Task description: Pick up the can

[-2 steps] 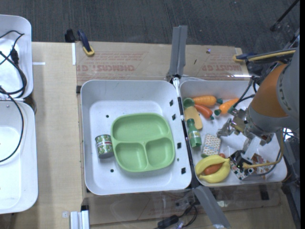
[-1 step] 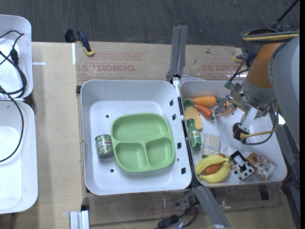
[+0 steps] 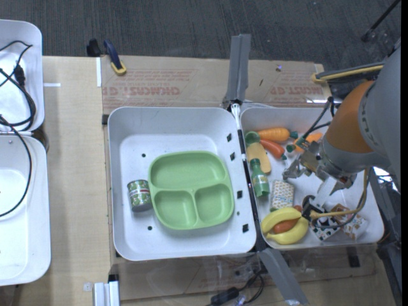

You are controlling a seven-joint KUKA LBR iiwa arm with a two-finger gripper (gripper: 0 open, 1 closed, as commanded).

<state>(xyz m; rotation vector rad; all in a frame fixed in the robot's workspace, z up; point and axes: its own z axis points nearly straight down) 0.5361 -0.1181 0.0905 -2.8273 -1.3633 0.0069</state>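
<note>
The can (image 3: 138, 194) is small, with a green patterned label and a silver top. It stands in the left bin (image 3: 121, 145), just left of the green divided plate (image 3: 191, 189). My gripper (image 3: 297, 168) is low over the right bin (image 3: 370, 234), beside a small patterned packet (image 3: 282, 194) and well to the right of the can. Nothing shows in its grasp. The grey arm with its orange band (image 3: 350, 129) comes in from the right.
The right bin holds toy food: a carrot (image 3: 274, 134), a green bottle (image 3: 259, 177), bananas (image 3: 284, 225), a black-and-white item (image 3: 328, 225). A raised divider (image 3: 239, 69) separates the bins. White tubs with black cables (image 3: 16, 94) stand at the left.
</note>
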